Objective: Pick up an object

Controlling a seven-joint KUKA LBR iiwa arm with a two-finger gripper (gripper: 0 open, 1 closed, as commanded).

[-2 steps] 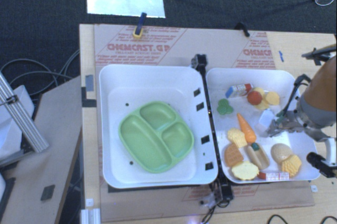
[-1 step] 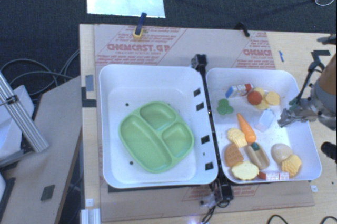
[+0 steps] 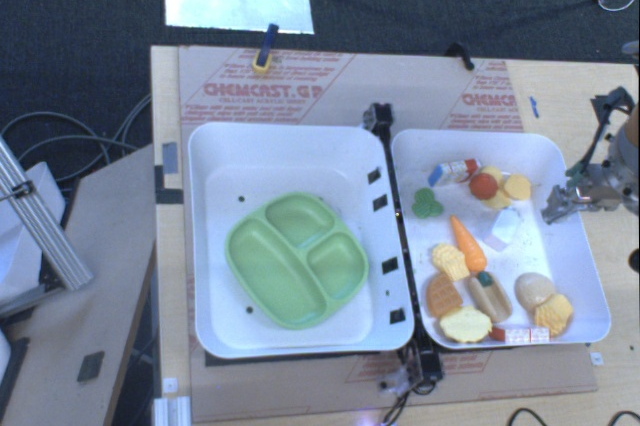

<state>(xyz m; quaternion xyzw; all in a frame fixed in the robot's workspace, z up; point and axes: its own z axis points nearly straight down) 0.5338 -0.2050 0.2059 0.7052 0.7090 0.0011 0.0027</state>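
Approach step: the gripper (image 3: pixel 560 205) hovers at the right bin's (image 3: pixel 575 259) right edge, holding nothing, spread unclear. Toy food, including a carrot (image 3: pixel 467 243), lies inside; next, descend over one piece.

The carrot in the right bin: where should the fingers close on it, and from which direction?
Probably grip the carrot across its thicker lower half, coming straight down from above. It lies flat, running diagonally, narrow end toward the bin's back, so fingers should close across its width. The corn piece crowds its left side; the right side looks freer.
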